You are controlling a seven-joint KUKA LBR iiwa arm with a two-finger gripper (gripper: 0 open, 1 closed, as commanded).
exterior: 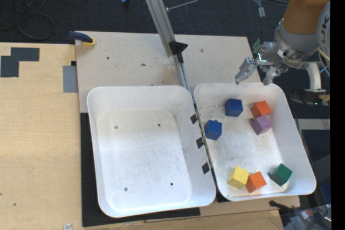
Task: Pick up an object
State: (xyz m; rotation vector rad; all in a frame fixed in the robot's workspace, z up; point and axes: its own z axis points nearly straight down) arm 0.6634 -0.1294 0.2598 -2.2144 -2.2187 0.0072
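1. Pincer [255, 74] hangs above the far rim of the right bin [297, 132], just outside its back edge. Its two fingers stand apart, open, with nothing between them.
2. Right bin holds seven blocks, none picked. Taking the purple block [261, 124] as landmark: orange block [260, 109] sits just behind it, almost touching; one blue block [233, 107] lies to its left and slightly farther back; second blue block [213, 129] lies farther left, near the divider between bins.
3. Toward the front of the bin, well apart from the purple block: yellow block [238, 176] and a second orange block [256, 181] side by side, touching or nearly so; green block [281, 174] just to their right, close to the front corner.
4. Left bin [108, 116] shows bare white floor with dark specks.
5. Judgement: step in hand is approach, no target committed yet. Nearest blocks to the pincer are the rear blue one and the rear orange one.
6. Judgement: the rear blue block stands free on all sides, so it is the cleaner pick. Centre the open fingers over it, square them to its faces, descend straight, close only once both fingers straddle it.
7. Risk: the orange and purple pair crowd each other; a finger may land on top.
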